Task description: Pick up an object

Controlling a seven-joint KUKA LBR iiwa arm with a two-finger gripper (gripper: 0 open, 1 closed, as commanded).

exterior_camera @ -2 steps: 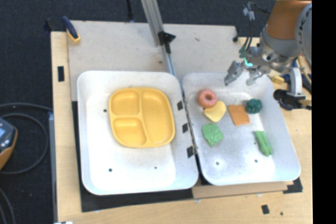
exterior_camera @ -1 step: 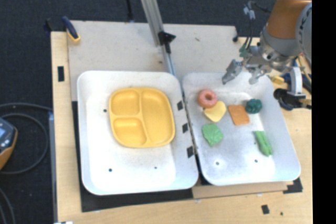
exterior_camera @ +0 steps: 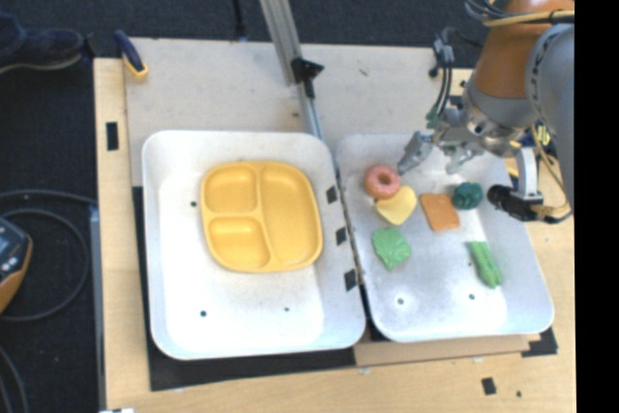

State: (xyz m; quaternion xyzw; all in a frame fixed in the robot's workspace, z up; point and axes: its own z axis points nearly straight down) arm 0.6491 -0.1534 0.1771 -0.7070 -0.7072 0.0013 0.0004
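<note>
Nearest the lens, the front rim of the left white bin frames a yellow divided tray lying flat inside it. Across the divider, the right white bin holds six small toy foods: a pink doughnut touching a yellow piece, an orange block, a dark teal lump, a green leafy piece and a green stick. The tool hangs over the bin's far edge, just beyond the doughnut, its two fingers spread apart with nothing between them. All pieces look light, likely plastic or foam, and perhaps a little slick. The green stick seems the plainest target: its long axis runs from the far side toward the near right corner, slightly slanted, so a pinch across its narrow middle should hold. It lies apart from its neighbours, near the bin's right wall. The doughnut would suit a grip across its ring, though the yellow piece crowds it.
</note>
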